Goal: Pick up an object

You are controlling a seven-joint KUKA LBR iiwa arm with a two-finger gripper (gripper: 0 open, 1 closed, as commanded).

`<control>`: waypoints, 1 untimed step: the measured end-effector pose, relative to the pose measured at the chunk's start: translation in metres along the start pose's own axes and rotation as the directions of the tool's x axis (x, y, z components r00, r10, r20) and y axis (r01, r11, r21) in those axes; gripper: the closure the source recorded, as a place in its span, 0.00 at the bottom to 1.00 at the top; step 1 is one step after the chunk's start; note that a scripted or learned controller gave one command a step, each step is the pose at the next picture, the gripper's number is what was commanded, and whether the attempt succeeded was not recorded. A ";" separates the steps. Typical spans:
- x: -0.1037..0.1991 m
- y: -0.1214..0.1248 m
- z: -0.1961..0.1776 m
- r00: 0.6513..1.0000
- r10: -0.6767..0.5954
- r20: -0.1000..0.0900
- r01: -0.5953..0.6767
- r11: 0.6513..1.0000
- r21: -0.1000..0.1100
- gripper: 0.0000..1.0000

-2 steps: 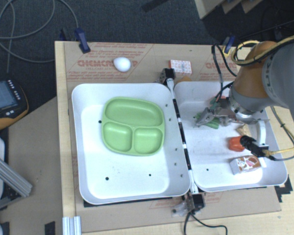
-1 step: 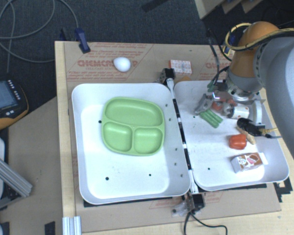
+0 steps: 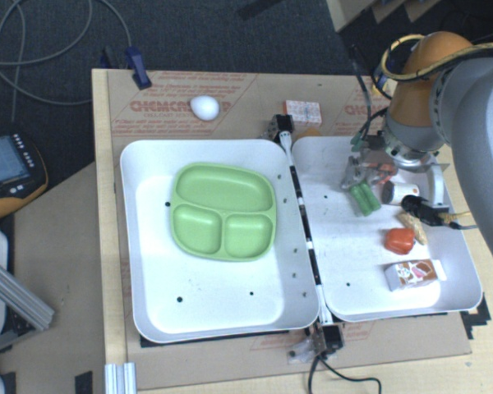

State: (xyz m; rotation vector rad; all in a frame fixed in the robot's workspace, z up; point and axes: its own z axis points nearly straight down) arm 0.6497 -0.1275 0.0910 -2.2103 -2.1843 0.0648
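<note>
In the right bin (image 3: 345, 294), my gripper (image 3: 366, 173) hangs low at the far side, reached in from the right under the orange-banded wrist. A small green ribbed object (image 3: 364, 198) lies just in front of and below it, close to the gripper's tip; whether they touch is unclear. A red rounded object (image 3: 399, 240) sits nearer the bin's right side. A white and red box (image 3: 412, 274) lies in front of that. A thin tan stick (image 3: 412, 226) rests between the red object and the arm.
The left bin (image 3: 148, 286) holds a green divided plate (image 3: 223, 212). Behind the bins on the cardboard are a white egg-like ball (image 3: 204, 107), a small patterned packet (image 3: 302, 112) and a blue clip (image 3: 137, 67). The arm's bulk covers the right bin's far right corner.
</note>
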 end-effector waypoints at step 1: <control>0.068 -0.040 -0.093 1.000 -0.014 -0.007 0.014 0.998 -0.053 1.00</control>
